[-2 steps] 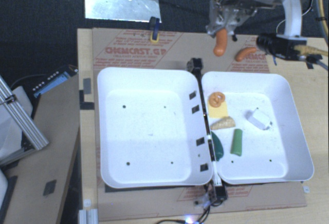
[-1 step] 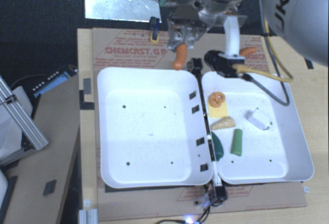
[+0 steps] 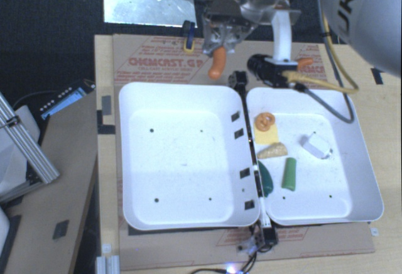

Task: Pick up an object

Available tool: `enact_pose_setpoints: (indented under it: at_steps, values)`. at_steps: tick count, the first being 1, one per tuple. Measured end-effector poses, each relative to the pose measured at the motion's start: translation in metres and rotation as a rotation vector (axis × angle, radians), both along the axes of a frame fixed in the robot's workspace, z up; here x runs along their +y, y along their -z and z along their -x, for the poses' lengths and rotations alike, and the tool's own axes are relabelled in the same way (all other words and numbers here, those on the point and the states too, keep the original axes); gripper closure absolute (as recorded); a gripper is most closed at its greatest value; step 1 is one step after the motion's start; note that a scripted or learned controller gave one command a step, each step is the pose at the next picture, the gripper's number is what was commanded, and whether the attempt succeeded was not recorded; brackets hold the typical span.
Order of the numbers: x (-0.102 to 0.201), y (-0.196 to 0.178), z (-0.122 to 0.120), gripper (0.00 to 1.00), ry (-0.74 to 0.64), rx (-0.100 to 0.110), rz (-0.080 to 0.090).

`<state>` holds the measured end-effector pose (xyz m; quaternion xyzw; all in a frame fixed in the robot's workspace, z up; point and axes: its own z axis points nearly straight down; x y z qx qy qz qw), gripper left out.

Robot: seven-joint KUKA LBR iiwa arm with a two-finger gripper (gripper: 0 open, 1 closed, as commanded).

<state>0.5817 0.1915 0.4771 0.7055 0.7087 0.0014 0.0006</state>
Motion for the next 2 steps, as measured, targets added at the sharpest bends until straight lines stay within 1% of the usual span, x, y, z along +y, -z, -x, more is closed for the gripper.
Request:
enact_pose_setpoints:
  at_steps: [1, 2]
  values:
    - [0.001, 0.224, 0.076, 1.0, 0.003, 0.021, 0.006]
    - [0.044, 0.328, 0.065, 1.0, 0.0, 0.012, 0.003]
